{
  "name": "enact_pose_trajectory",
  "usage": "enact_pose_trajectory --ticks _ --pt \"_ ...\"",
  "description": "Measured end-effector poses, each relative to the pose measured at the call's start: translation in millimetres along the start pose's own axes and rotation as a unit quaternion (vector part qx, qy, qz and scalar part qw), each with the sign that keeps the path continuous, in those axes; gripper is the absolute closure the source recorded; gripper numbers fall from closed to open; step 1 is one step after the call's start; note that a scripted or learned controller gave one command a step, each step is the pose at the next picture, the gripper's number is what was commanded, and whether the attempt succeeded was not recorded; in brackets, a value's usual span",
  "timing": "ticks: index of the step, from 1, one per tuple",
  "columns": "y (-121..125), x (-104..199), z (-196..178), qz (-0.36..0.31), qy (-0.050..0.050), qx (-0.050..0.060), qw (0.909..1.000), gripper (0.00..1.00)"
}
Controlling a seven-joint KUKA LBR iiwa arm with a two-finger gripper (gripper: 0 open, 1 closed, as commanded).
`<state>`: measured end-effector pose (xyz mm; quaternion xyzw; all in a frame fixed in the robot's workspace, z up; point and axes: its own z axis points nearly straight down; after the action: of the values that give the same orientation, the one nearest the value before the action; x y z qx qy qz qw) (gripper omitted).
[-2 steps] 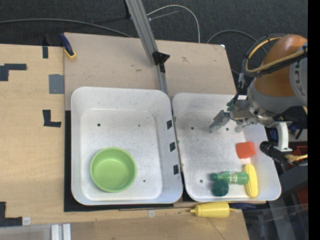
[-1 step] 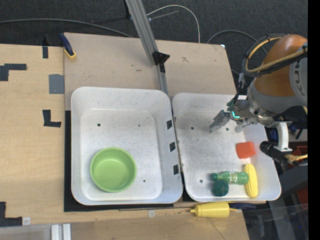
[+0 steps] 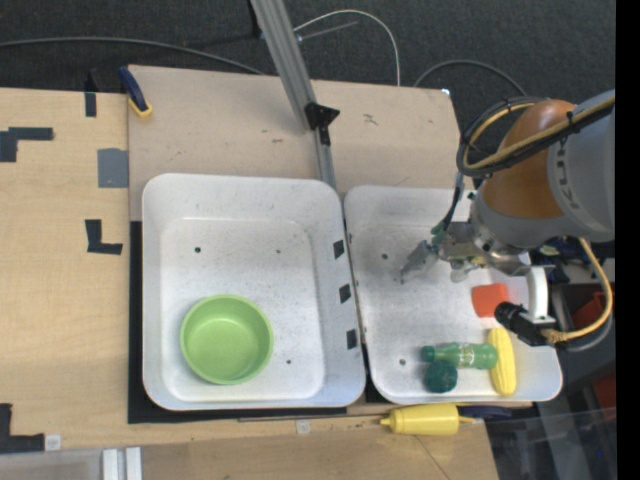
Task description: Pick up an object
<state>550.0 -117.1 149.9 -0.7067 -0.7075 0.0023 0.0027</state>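
Note:
My gripper [image 3: 437, 267] hangs over the middle of the right bin [image 3: 385, 233], its fingers spread open with nothing between them. One grey finger [image 3: 412, 264] points down and left toward the bin floor. An orange block [image 3: 489, 299] lies just to the right of the gripper. Near the bin's front edge lie a green bottle [image 3: 462, 356], a dark green object [image 3: 438, 375] touching it, and a yellow banana-like piece [image 3: 503, 360]. In the left bin [image 3: 240, 218] a light green bowl [image 3: 227, 339] sits at the front left.
A yellow bottle [image 3: 425, 420] lies outside the bins on the bench's front edge. A slanted metal pole [image 3: 290, 58] crosses the back and ends between the bins. Cables loop behind the right bin. A blue and yellow clamp [image 3: 135, 92] sits at the back left.

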Motion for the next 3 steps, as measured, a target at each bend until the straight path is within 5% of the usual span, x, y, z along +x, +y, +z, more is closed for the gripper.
enact_pose_trajectory --ticks 2,3 --pt "1.4 4.4 61.6 0.0 -0.001 -0.003 1.0 0.0" --pt "1.3 4.9 51.2 0.0 0.0 -0.002 1.0 1.0"
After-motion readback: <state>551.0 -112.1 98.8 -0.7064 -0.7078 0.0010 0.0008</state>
